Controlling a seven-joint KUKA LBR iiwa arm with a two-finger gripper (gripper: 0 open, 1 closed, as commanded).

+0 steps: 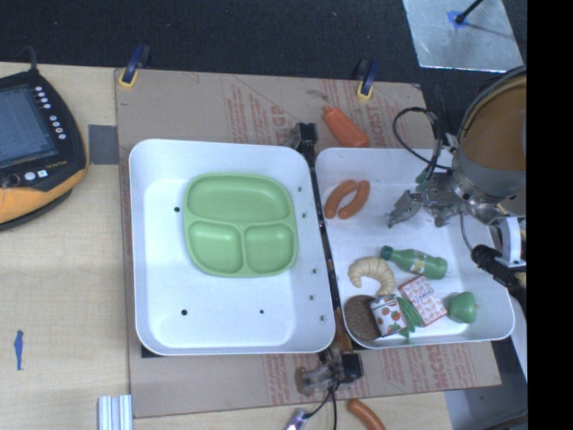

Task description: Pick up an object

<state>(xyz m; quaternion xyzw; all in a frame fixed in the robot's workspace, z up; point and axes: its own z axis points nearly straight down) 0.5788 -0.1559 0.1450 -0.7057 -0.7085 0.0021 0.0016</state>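
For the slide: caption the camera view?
Gripper hovers over right bin near sausages; green plate in left bin.

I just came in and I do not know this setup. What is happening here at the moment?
A robot arm reaches in from the right, and its hand hangs over the right bin, with nothing seen between its fingers. That bin holds toy food: a sausage, a green bottle, a croissant, small cartons and a green pepper. The left bin holds a green divided plate. No object is picked up yet.
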